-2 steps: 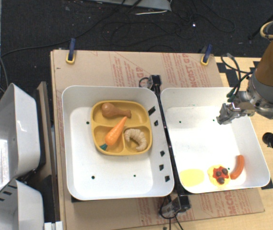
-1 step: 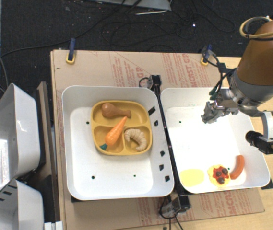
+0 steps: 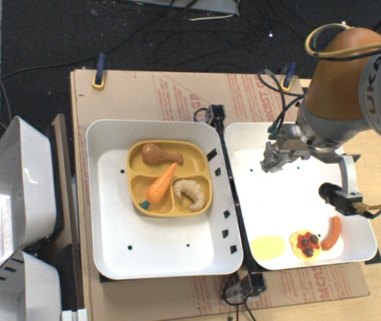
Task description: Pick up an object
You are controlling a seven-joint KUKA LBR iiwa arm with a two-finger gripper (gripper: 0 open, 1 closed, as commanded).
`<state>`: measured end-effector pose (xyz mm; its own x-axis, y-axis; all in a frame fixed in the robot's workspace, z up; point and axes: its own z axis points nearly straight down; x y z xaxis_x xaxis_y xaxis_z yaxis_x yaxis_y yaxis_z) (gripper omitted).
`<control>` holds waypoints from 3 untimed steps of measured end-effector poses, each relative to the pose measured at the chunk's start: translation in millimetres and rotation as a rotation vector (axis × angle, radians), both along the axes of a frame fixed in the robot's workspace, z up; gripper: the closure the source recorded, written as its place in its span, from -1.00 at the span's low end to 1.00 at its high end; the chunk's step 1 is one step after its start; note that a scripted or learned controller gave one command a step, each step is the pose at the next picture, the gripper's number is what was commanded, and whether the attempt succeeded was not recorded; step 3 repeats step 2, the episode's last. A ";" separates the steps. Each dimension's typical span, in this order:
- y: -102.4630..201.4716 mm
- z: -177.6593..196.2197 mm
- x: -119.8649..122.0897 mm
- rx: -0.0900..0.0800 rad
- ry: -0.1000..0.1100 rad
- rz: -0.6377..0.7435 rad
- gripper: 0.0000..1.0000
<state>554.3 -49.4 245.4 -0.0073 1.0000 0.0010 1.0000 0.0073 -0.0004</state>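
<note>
Arm poised over the right bin, nothing visibly in its grip.

The gripper hangs over the bare upper left of the right bin; whether it is open or closed cannot be told. A sausage, small pizza and yellow disc lie near that bin's front edge. The left bin holds a yellow tray with drumstick, carrot and shrimp.
</note>
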 end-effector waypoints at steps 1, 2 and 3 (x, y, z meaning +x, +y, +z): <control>48.0 1.1 -0.3 0.000 0.000 0.001 1.00; 106.7 6.4 6.3 0.000 -0.002 0.002 1.00; 106.7 6.4 6.3 0.000 -0.002 0.002 1.00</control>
